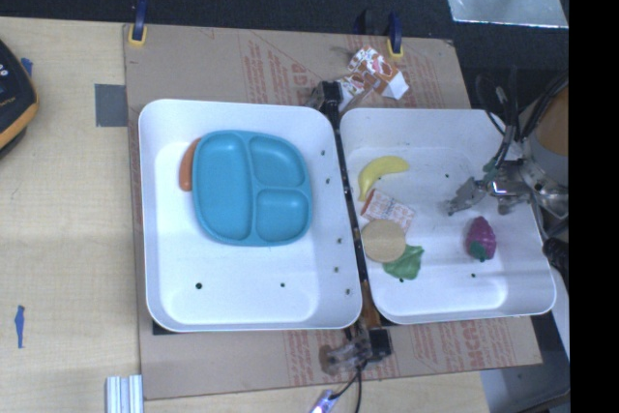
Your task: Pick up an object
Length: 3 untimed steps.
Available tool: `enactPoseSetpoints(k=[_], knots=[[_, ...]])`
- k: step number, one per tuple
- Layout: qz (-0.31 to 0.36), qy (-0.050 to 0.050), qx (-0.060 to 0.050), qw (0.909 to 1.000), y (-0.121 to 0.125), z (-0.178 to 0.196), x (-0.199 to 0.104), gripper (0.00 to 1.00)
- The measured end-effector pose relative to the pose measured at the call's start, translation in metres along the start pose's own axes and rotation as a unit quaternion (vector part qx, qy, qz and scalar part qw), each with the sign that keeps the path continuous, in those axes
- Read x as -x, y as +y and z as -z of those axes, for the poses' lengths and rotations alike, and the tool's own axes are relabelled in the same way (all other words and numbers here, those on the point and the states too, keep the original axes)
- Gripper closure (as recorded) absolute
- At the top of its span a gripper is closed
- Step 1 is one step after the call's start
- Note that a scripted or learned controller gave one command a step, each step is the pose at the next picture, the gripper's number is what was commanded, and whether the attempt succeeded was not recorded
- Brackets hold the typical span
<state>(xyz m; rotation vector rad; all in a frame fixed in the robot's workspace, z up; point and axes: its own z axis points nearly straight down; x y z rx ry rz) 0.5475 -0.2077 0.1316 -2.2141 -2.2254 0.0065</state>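
The right bin (435,305) holds a yellow banana (383,171), a red-and-white packet (389,208), a tan round disc (381,240), a green toy (406,262) and a purple toy (481,239). My gripper (464,199) hangs over the right part of this bin, just above and left of the purple toy, and nothing shows in its grasp. The arm reaches in from the right edge.
A blue divided plate (253,187) lies in the left bin (242,305), with an orange object (186,167) poking out under its left side. A crumpled red-and-white wrapper (373,73) sits on the cardboard behind the bins. Cables run at the far right.
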Motion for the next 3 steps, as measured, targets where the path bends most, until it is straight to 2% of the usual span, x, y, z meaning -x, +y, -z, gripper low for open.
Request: enactPoseSetpoints(k=[1, 2, 3], knots=[[0.0, 0.0, 0.0, 1.0, -0.035, -0.04, 0.004, 0.0], [0.002, 0.0, 0.0, 1.0, -0.035, -0.03, 0.005, 1.0], [0.001, 0.0, 0.001, 1.0, 0.003, -0.04, -0.052, 1.0]])
